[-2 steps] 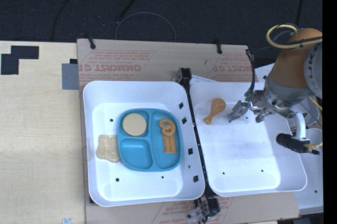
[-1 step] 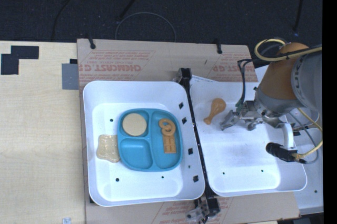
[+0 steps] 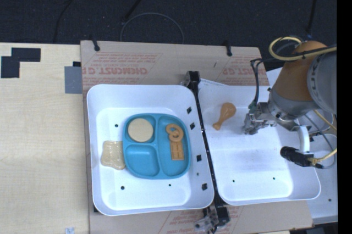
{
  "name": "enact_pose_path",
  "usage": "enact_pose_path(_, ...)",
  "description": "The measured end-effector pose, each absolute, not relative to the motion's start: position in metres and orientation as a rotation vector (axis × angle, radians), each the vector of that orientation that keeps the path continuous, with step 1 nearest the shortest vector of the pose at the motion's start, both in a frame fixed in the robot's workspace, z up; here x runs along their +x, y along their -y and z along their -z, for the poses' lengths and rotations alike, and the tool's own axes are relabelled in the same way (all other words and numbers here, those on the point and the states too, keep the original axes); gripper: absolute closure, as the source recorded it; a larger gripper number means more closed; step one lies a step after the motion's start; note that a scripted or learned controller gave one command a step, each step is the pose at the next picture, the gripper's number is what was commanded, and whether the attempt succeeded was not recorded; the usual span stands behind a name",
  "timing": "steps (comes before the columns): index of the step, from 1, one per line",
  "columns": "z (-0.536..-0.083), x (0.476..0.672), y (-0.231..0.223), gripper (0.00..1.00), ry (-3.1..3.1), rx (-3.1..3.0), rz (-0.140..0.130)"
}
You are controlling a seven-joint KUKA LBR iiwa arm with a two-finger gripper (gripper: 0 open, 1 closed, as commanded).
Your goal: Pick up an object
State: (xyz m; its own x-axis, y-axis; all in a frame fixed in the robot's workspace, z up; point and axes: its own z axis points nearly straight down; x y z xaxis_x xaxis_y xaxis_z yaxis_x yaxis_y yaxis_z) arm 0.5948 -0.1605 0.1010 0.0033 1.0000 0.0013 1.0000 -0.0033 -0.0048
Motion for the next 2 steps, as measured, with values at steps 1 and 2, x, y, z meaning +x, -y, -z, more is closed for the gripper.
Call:
enact_pose_path(1,-0.163,0.591,0.16,1.0,2.22,-2.227,0.003)
enact_pose_path(2,-0.208,0.587,0.156,1.0,2.224,-2.222,0.002)
